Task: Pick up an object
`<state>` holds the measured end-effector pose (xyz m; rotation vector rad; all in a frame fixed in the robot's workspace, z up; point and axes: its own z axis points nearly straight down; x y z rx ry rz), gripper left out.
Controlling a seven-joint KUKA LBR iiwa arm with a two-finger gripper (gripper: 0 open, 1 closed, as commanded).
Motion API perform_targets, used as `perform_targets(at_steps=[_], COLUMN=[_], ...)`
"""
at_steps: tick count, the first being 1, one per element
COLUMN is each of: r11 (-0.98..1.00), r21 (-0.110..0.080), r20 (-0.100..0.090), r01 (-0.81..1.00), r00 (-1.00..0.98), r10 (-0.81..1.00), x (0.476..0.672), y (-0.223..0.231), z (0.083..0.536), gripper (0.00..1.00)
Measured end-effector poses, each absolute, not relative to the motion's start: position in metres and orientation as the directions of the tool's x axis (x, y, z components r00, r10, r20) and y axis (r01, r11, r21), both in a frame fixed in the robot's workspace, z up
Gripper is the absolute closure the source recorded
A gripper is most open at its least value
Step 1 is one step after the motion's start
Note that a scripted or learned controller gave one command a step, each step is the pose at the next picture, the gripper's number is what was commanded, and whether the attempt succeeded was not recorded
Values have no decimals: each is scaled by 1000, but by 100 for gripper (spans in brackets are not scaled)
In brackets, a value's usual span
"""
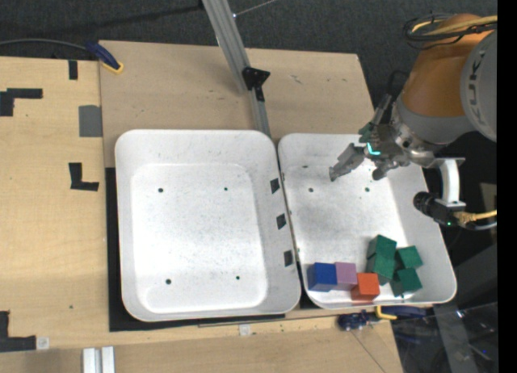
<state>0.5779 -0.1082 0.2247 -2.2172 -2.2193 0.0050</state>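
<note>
While the arm reaches in from the right, the scene reads as follows.
Arm: grey with an orange band, over the upper right corner of the right bin [420, 226].
Jaws [359, 165]: above the upper part of the right bin, spread apart, with nothing between the two fingers [343, 163]; they point down and left toward the bin floor.
Blue block [323, 274]: at the near edge of the right bin, leftmost in a row.
Purple block [346, 273]: just beside the blue block, touching it on its right.
Orange block [367, 285]: next in the row, touching the purple block.
Green blocks [394, 262]: a cluster in the near right corner of the right bin, just beside the orange block; how many is hard to tell.
Gap: the blocks lie well apart from the jaws, toward the near end of the bin.
Left bin [194, 141]: white, speckled, side by side with the right bin.
Surface [161, 89]: light wood, with a metal pole [222, 16] rising at a slant behind the bins.
</note>
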Motion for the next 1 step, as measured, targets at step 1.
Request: perform_targets(at_steps=[1], r11=[2], r21=[-1], r20=[0], r01=[1000], r00=[-2], r10=[1000], x=[579], y=[-108], z=[227], gripper=[0])
